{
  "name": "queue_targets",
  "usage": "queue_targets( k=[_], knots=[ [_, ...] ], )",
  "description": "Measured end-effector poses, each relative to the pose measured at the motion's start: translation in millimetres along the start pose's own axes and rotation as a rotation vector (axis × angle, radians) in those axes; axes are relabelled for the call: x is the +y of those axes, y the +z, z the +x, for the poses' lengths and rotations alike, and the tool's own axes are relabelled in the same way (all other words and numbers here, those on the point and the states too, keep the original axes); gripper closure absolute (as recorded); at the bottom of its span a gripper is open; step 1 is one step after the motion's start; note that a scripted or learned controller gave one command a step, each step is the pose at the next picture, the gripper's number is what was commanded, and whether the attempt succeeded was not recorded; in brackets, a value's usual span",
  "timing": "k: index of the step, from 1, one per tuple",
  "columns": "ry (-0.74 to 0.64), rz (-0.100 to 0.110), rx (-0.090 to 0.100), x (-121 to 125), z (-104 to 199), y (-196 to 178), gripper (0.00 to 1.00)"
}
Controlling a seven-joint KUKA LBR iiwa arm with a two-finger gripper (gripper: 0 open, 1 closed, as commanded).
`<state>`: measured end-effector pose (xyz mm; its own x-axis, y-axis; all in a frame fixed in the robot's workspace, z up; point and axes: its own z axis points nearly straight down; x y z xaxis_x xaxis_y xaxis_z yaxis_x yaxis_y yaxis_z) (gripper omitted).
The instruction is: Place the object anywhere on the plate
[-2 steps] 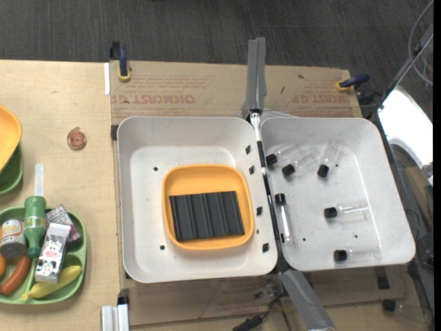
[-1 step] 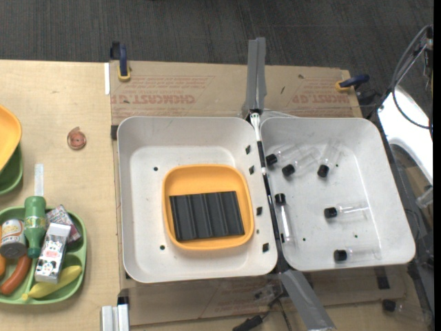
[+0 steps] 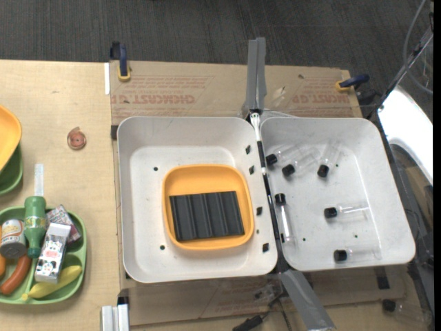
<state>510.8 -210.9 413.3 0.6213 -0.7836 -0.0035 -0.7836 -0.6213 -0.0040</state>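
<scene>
Down at the lower right, a small clear vial (image 3: 348, 254) with a black cap lies in the right bin (image 3: 386, 185). A few more vials (image 3: 344, 212) are scattered above it, well apart from each other. The orange plate (image 3: 207, 173) sits in the left bin (image 3: 138, 185) with a dark ribbed mat (image 3: 207, 214) on it. I reckon these vials are light, stiff, slick and prone to rolling, maybe breakable too. I'd pinch one across the middle of its body, near the cap.
</scene>
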Motion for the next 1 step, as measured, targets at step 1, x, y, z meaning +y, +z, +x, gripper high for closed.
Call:
queue_targets(
  k=[1],
  knots=[
    [-0.342,-0.001,0.0,5.5,-7.6,58.3,0.0]
  ],
)
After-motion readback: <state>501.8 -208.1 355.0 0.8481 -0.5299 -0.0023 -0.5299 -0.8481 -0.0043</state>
